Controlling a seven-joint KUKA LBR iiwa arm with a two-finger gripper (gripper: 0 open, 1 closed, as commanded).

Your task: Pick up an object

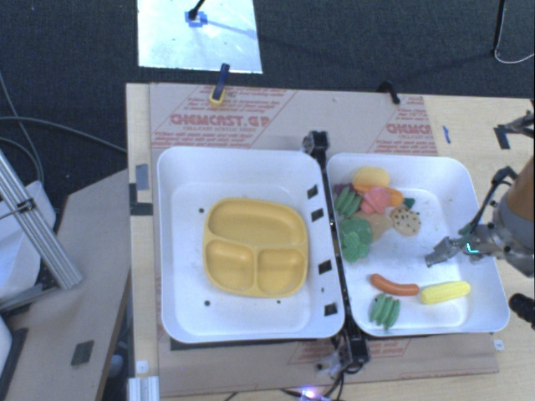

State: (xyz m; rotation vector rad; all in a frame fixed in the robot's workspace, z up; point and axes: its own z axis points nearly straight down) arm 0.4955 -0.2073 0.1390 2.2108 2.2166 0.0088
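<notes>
Hand (440, 255) low over right bin (468, 178), above corn cob (445, 291).

This is looking like a robotics lab. Two white bins (242, 161) are sitting on a wooden bench (276, 107) covered with printed protective sheeting, over dark carpet (67, 40). Cables (25, 132) are trailing at the left beside an aluminium frame rail (33, 224), and plastic toy food (376, 199) is lying in the right bin as test pieces.
</notes>
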